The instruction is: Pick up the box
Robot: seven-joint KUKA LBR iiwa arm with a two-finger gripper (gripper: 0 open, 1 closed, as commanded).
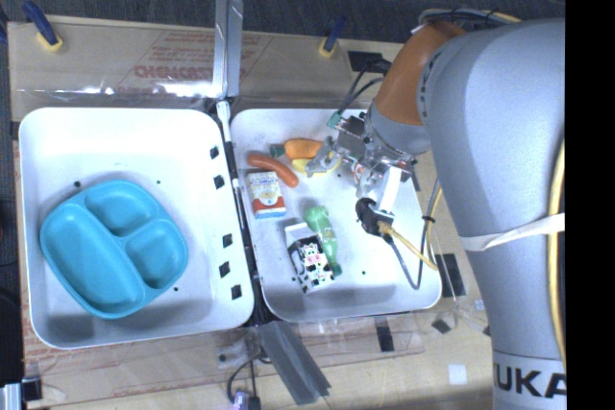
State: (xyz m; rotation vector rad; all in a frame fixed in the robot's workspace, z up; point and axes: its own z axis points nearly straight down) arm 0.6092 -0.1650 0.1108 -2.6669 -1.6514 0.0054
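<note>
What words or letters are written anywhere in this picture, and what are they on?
"UKA": white letters on the grey arm, cut off at the picture's bottom edge.
Red print on the cardboard sheet behind the bins: too blurred to read.
Label on the small box in the right bin: too small to read.
Picture on the black-and-white carton: no readable words.

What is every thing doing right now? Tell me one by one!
Blue tray: lying flat in the left bin.
Small box: lying flat in the right bin, untouched.
Sausage: lying beside the small box.
Green bottle: lying on its side.
Claw: low over the right bin's far end.
</note>
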